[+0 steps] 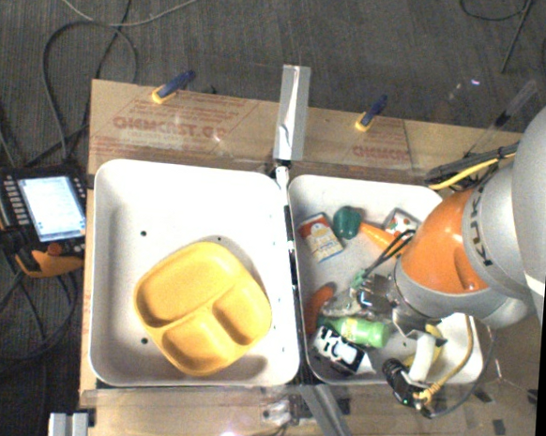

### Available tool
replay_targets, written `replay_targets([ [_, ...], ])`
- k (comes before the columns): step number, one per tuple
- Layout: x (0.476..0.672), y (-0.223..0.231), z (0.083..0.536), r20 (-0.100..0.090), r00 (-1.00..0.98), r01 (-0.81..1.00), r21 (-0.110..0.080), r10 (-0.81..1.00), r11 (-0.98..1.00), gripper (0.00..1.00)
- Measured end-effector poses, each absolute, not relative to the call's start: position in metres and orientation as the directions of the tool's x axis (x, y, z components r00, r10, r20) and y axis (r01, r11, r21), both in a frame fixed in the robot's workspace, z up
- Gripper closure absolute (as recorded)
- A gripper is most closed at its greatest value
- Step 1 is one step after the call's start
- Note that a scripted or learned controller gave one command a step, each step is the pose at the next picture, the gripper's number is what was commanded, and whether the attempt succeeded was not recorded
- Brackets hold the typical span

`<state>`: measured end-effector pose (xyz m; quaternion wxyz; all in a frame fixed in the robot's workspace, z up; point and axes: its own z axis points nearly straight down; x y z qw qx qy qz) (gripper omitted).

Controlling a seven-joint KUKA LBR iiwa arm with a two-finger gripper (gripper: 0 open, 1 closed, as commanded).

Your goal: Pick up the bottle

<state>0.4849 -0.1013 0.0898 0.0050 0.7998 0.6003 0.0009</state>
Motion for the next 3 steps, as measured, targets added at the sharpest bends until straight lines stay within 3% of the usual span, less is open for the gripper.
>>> replay_targets([
  [1,0.486,-0.100,0.099,-0.003,0.277,0.961,0.011,0.961,-0.277,1.00],
  [2,0.507,-0.027,0.259,-0.004,0.219,0.976,-0.003,0.976,-0.219,1.00],
  [3,0.482,-0.037,0.182,0.000,-0.088,0.996,-0.005,0.996,0.088,1.00],
])
